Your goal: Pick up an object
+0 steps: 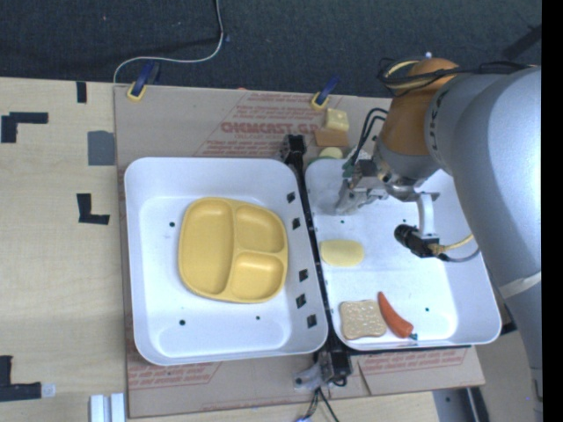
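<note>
Room is what I check first: the right bin (457, 275) has open white floor through its middle, with the arm crowding its far right side. My gripper (352, 192) hangs low over that bin's upper left corner, close to the divider wall; I cannot tell its state. A pale yellow oval piece (341, 252) lies just below the gripper, apart from it. A slice of toast (361, 318) and an orange carrot (395, 315) sit near the bottom rim. The left bin (145, 271) carries a yellow divided plate (232, 249), with free floor around it.
</note>
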`<act>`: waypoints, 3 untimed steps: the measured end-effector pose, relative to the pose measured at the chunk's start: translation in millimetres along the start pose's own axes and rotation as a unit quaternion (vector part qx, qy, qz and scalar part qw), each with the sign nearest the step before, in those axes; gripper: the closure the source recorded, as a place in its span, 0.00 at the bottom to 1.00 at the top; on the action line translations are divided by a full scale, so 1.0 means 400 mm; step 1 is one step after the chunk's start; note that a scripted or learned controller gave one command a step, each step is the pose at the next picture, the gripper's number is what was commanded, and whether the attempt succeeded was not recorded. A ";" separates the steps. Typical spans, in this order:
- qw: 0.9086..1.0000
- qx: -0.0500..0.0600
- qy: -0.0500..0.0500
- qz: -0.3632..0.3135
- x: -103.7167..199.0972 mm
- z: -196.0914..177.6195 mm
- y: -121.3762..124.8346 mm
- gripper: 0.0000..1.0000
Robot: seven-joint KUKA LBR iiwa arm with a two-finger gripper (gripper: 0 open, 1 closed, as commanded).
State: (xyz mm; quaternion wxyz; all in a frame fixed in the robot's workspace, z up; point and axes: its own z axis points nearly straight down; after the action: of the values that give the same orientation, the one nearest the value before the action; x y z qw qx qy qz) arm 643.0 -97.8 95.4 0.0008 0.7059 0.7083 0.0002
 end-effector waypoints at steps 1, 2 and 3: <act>1.000 -0.001 -0.001 0.003 -0.128 -0.234 -0.068 1.00; 1.000 0.003 0.001 0.001 0.000 -0.103 -0.158 1.00; 1.000 0.001 0.001 0.001 -0.003 -0.108 -0.154 0.00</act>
State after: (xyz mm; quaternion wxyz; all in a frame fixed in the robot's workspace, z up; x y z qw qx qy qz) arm 581.2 -99.4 138.4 -0.0006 0.7067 0.7075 -0.0005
